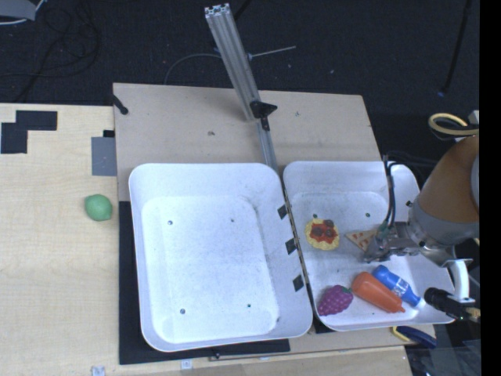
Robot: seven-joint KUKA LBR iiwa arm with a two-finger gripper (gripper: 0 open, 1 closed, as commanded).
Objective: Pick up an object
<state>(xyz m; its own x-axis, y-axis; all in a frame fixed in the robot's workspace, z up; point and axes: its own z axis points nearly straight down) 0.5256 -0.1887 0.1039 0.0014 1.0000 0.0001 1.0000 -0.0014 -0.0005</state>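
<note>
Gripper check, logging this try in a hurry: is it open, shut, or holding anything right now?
Gripper: cannot be told; it sits low in the right bin at the pizza slice, nothing visibly held.

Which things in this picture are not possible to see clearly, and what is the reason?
- Gripper: in the camera view it is small and dark over the right bin; whether it is open or shut cannot be told.
- Brown piece beside it: its right end is covered by the gripper, so contact is unclear.
- Blue object: too small to identify.
- Arm: cut off at the right.
</note>
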